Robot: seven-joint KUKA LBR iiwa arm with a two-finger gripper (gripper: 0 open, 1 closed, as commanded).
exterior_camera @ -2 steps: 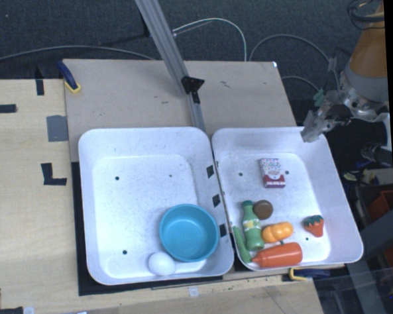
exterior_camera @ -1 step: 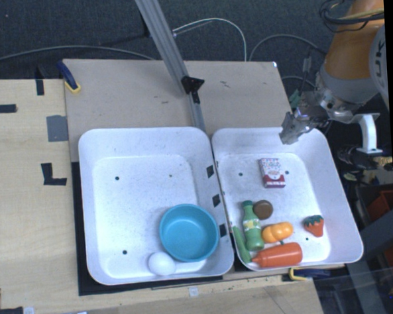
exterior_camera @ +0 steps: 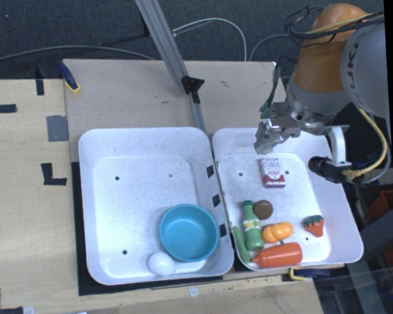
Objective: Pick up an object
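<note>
Grey metal gripper hangs above the far end of the right bin, just beyond the small red-and-white carton, probably lined up for a descent. Nothing is visibly held; its opening cannot be judged.

Your arm: grey casing, orange band.
You see a metallic gripper; yellow and black cables along the wrist.
</note>
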